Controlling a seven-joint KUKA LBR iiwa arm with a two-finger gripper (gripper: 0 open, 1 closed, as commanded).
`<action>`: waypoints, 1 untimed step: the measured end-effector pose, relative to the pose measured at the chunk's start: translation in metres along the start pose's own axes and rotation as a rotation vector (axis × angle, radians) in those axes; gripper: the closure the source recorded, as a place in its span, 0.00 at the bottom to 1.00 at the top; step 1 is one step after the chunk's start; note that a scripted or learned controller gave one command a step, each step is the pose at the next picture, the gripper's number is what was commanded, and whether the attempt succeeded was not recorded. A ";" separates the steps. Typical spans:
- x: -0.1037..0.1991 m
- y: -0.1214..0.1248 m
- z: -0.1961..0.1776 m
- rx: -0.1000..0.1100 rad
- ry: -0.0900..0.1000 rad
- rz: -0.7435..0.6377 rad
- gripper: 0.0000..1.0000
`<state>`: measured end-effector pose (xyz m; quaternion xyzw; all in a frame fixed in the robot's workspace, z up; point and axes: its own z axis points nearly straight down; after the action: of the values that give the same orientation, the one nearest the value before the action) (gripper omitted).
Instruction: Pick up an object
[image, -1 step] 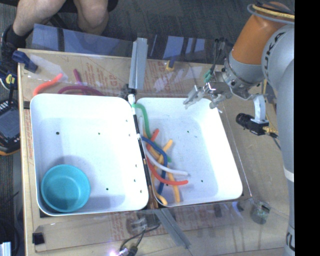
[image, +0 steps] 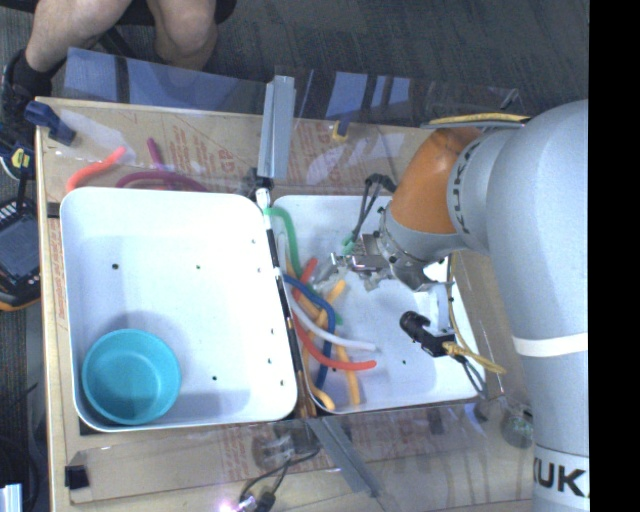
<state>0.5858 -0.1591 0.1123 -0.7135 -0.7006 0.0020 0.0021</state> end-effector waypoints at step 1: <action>0.033 0.002 0.014 -0.012 -0.014 -0.092 0.00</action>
<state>0.5887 -0.1265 0.0983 -0.6804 -0.7328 0.0026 -0.0072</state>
